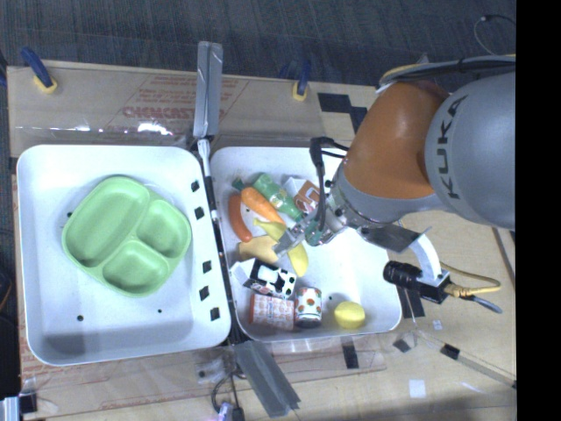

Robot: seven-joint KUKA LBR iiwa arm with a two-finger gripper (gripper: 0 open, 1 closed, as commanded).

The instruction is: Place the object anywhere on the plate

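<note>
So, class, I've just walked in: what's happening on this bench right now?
A grey and orange KUKA arm reaches in from the right, its end effector down among the toy food crowded in the right bin: a carrot, a lemon, small cans and more. Whether it has hold of anything can't be made out. The green sectioned plate sits in the left bin with nothing on it yet.

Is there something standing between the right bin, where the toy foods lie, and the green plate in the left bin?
Yes. The two bins' raised walls meet between the toy pile and the green plate, so an object must be lifted over them. Beyond the walls, nothing visible stands on the way to the plate.
</note>
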